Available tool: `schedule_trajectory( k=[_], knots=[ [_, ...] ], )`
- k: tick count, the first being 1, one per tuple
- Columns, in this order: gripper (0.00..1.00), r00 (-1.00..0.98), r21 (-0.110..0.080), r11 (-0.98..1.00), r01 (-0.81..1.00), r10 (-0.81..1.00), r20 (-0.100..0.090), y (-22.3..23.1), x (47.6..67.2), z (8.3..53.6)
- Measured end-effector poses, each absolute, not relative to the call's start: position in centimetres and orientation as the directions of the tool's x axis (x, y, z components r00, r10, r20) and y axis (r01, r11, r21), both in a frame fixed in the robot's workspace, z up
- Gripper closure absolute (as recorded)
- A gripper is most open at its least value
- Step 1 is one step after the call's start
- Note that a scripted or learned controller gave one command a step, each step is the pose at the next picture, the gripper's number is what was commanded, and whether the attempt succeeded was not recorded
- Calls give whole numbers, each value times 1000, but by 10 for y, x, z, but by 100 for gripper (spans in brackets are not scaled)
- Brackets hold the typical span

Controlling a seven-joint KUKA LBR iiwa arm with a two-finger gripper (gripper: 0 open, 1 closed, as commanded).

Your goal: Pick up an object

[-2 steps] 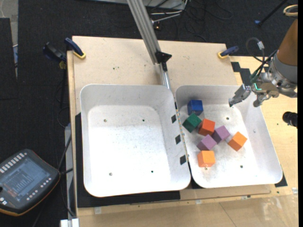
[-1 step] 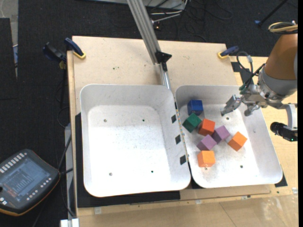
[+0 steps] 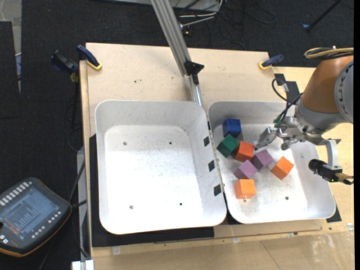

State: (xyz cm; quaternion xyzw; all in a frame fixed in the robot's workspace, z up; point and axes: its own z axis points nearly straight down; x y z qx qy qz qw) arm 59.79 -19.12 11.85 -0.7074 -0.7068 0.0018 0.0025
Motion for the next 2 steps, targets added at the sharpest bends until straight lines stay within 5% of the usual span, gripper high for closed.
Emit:
schedule_trajectory(
  k=[1, 2],
  knots=[
    [0, 1, 1, -1, 1000, 1000, -2, -192, 599, 95],
    [100, 1, 2, -1, 1000, 1000, -2, -191, 599, 106]
  ],
)
